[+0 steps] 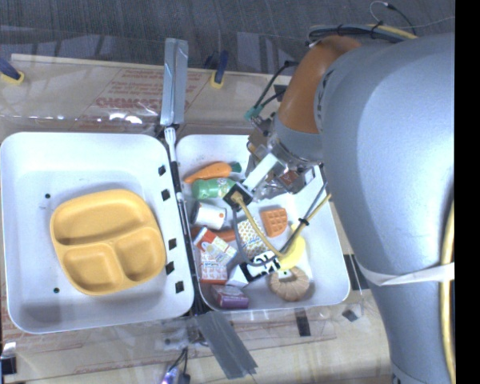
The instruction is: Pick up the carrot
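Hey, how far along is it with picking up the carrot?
Done: the arm has reached over the right bin. In hand: nothing visibly; the gripper sits just right of the carrot. Left: the carrot lies at the bin's top left beside the green bottle, so grasping and lifting remain.

Glossy white plastic bins [32, 238], matt yellow tray [106, 238]
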